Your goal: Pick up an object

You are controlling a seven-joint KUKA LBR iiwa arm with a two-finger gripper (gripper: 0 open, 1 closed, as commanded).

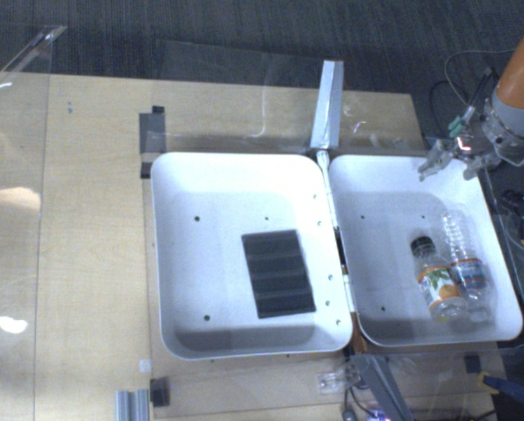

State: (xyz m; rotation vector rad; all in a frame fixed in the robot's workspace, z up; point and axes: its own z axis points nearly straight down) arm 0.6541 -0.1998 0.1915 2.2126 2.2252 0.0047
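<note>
Hovering at the far edge of the right bin (498, 327), nothing grabbed yet

So the gripper (450, 156) sits up by the far right corner with its two fingers spread apart and nothing between them. I count two clear plastic bottles lying together at the near right of that bin: a dark-capped bottle (437, 279) with an orange and green label, and a blue-label bottle (468, 266) touching it on the right. One flat black ribbed pad (279, 273) lies in the left bin (178, 235). I'd go for the dark-capped one, coming straight down with the fingers across its narrow body, since round bottles roll and its neighbour crowds one side.
</note>
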